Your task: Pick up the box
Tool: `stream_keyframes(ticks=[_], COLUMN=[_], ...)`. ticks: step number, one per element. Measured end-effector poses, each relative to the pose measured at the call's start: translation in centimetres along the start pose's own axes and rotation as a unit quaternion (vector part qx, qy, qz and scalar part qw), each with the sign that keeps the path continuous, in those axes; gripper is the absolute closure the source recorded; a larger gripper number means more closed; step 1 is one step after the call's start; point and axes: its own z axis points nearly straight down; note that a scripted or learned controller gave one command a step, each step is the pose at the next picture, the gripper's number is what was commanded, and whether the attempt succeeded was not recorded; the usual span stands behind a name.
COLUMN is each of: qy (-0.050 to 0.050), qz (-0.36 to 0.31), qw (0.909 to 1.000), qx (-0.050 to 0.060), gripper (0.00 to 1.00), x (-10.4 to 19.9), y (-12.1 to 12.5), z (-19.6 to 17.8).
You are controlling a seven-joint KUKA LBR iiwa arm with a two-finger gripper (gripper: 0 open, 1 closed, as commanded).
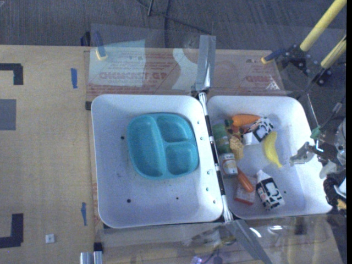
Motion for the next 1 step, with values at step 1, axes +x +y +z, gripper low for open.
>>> stream_keyframes(ticks=[1], qy=[0.001], qz=[-0.139], qw=[0.9902], qx=[0.001], gripper=[0.00], x=[0.03], y=[-0.04], z=[9.39])
